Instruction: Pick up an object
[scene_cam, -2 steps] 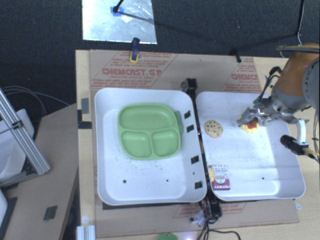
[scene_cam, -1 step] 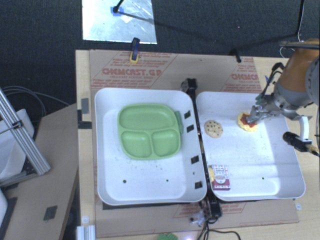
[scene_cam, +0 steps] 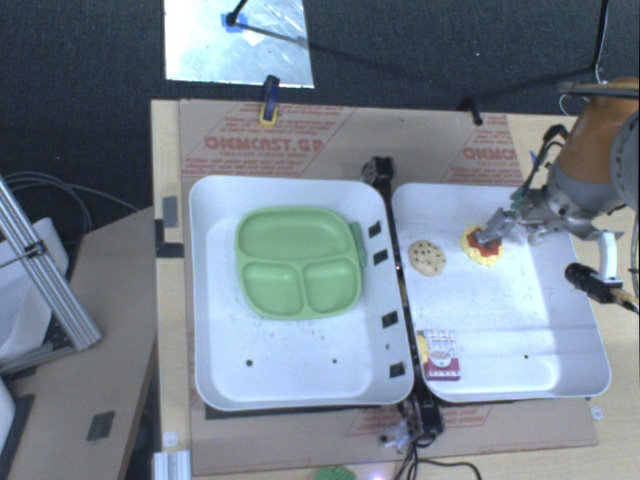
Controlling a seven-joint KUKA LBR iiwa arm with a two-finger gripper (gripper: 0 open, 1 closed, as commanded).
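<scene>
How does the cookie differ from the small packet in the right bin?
The cookie is round and tan with dark specks; the small packet is rectangular, white and red. The cookie lies further up the bin, the small packet near its lower left corner. Both lie flat in the right bin.

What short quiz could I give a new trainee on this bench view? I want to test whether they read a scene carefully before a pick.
1. True or false: the green divided tray lies in the left bin.
2. Which item lies closest to the hand? A) cookie B) red and yellow toy C) small carton
3. Fill in: the small carton lies near the right bin's ____ corner, as the camera sees it.

Key:
1. True.
2. B; the hand sits right at the toy, though a grip on it cannot be confirmed.
3. Lower left.
</scene>
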